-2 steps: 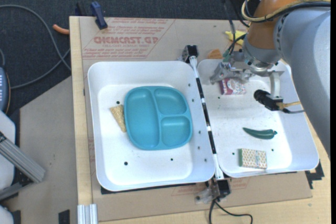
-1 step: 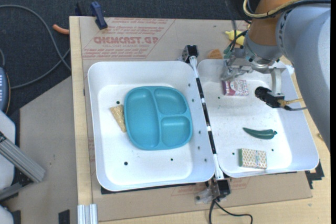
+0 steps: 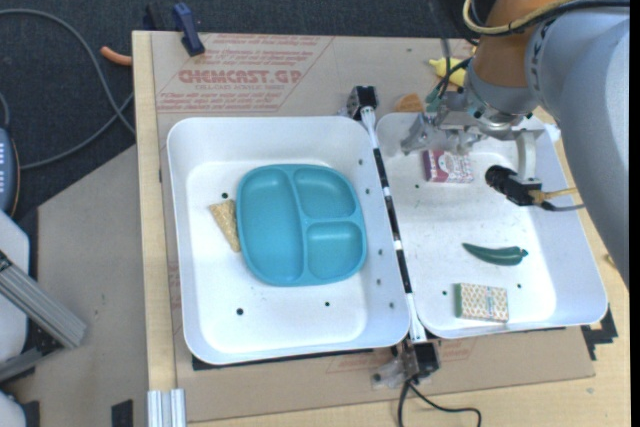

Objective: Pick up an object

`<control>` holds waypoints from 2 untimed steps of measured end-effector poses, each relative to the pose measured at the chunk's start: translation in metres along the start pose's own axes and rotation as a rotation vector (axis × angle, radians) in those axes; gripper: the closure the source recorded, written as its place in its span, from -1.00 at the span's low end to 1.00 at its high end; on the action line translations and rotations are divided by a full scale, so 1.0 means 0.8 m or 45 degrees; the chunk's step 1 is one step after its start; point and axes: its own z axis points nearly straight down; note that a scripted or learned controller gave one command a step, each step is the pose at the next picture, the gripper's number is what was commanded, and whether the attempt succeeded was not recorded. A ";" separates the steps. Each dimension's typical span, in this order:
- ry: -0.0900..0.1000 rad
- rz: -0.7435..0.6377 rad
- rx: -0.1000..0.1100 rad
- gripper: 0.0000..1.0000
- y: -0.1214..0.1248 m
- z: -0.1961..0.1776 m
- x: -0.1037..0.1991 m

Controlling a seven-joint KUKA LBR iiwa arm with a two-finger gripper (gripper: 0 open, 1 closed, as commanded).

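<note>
Table [image 3: 250, 75]: brown board printed with red lettering, bearing two white bins side by side.
Arm [image 3: 590, 65]: grey with an orange band, reaching in from 3 o'clock over the far part of the right bin [image 3: 560, 305].
End effector [image 3: 440, 133]: low over the right bin at about 11 o'clock of its floor. I cannot tell whether it is released or clenched, and nothing is seen grasped in it.
Packet [image 3: 448, 165]: small, pink and white, lying on the right bin's floor just at 6 o'clock of the end effector. Whether they touch cannot be told.
Green pepper [image 3: 495, 254]: dark green and slim, lying crosswise near the middle of the right bin, well apart from the packet.
Sponge [image 3: 482, 302]: flat, green and tan, at 6 o'clock of the right bin, near the pepper.
Left bin [image 3: 200, 165]: holds a teal divided plate [image 3: 300, 223] at its centre.
Cracker [image 3: 225, 220]: tan and square, at 9 o'clock of the plate, partly tucked under its rim.
Clamp [image 3: 187, 27]: blue, at the table's 11 o'clock corner.
</note>
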 end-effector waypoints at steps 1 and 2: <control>0.004 -0.002 0.006 -1.00 -0.001 0.015 -0.013; 0.003 -0.002 0.005 -1.00 -0.001 0.015 -0.015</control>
